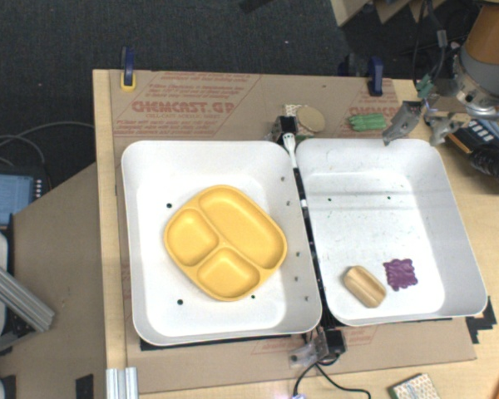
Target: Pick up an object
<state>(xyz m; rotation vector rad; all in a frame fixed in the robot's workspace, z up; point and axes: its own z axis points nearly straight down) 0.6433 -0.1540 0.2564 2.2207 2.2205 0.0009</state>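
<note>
Gripper at the far right corner of the right bin, finger state impossible to tell, tan rounded block near the bin's front edge, knobbly purple cluster just beside it, yellow three-compartment tray in the left bin

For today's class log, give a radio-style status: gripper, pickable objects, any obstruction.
Gripper above right bin's far rim, holding nothing. Tan bread-like block and purple grape-like cluster lie in right white bin, near corner. Yellow divided plastic tray in left bin. Nothing blocking.
</note>
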